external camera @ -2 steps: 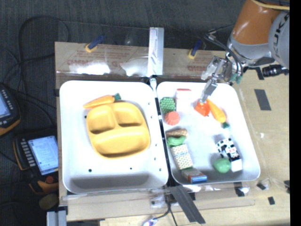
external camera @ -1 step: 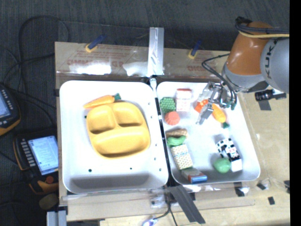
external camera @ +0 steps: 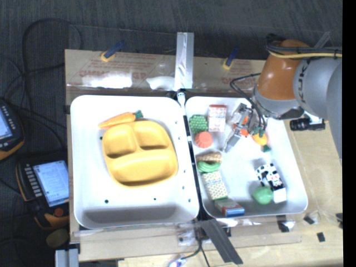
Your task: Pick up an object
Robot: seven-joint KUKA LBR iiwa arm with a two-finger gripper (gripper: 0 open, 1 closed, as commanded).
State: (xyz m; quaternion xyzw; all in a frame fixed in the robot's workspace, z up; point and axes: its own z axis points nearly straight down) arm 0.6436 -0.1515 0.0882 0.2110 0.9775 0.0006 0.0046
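Item: gripper (external camera: 243, 128), over right bin (external camera: 297, 174), upper middle; jaws' state cannot be told. Nearest candidate: small yellow-orange toy (external camera: 260, 138), just beside the jaws, near the bin's right wall. Advice: centre over it, descend straight, avoid the white carton (external camera: 217, 118).

Taking the yellow tray (external camera: 139, 152) as landmark: it fills the middle of the left bin (external camera: 83, 204), a toy carrot (external camera: 118, 118) touching its far edge, and bare floor lies along its near side. Right of the tray, past the bin walls, small items crowd the right bin's (external camera: 297, 196) left column; open floor lies beyond them, mid-bin, before the cow toy (external camera: 269, 174).
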